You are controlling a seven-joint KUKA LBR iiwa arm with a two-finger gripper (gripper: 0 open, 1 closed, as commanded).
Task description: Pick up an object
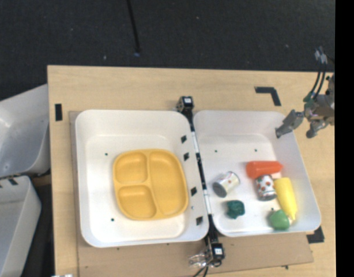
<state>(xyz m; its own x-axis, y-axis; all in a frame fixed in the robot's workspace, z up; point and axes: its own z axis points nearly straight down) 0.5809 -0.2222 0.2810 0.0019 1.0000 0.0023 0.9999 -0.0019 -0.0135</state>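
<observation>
End effector (pixel 302 123) sits at the right edge of the frame above the right white bin (pixel 246 126), fingers spread wide, holding nothing. The orange block-shaped plastic toy (pixel 264 168) lies lower right in that bin, apart from the others' clutter. Judged light, rigid, slightly slick; grip across its short sides.

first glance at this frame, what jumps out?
The yellow divided plate lying alone in the left bin grabs the eye first. Next is the bright cluster at the near right of the right bin: an orange piece, a yellow corn-like toy, two small cans and two green items. The gripper hangs open above that bin's far right corner, holding nothing.
</observation>
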